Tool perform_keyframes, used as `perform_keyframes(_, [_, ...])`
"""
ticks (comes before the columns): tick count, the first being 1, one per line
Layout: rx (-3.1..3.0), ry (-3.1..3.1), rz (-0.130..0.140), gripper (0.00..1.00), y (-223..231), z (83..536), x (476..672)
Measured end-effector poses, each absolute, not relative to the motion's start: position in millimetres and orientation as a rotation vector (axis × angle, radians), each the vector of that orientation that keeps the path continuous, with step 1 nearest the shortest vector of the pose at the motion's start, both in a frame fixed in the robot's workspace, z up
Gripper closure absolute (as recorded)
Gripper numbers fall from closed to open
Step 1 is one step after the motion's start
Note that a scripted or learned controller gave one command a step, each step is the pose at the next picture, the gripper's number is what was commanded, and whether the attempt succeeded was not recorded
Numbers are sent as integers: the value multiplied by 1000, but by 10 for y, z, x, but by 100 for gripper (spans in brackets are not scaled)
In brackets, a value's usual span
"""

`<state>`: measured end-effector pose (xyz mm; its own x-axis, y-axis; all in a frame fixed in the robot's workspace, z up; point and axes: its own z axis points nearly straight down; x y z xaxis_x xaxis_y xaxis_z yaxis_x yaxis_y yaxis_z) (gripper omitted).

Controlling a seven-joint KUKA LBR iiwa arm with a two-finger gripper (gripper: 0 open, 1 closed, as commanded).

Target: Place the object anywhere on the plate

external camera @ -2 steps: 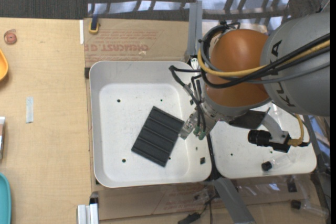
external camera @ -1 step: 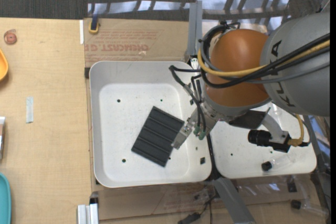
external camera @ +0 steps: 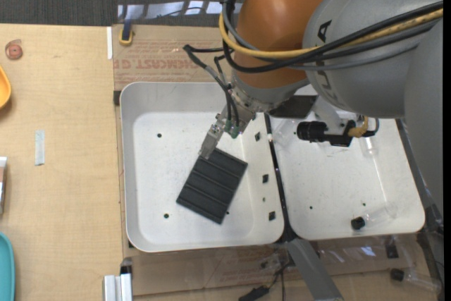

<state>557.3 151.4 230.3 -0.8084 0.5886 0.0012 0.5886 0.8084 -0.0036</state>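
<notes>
Lying flat and skewed mid-floor in the left shallow white plastic bin [external camera: 141, 123]: a black ribbed rectangular plate [external camera: 212, 185], likely stiff, light, best pinched across an edge; poised at its upper corner, the grey two-finger gripper [external camera: 211, 139], opening impossible to tell.

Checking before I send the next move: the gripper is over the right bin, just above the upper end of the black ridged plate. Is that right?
Not quite. The camera view shows the gripper over the left bin, not the right bin. The rest stands: it is just above the upper end of the black ridged plate, which lies tilted on that bin's floor.
</notes>
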Motion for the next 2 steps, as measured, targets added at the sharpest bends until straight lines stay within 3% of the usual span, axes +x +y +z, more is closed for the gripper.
perform_keyframes(1, [-1697,-2641,10,0,2161,1225,5900])
perform_keyframes(2, [-2316,-2123,12,0,2146,883,5880])
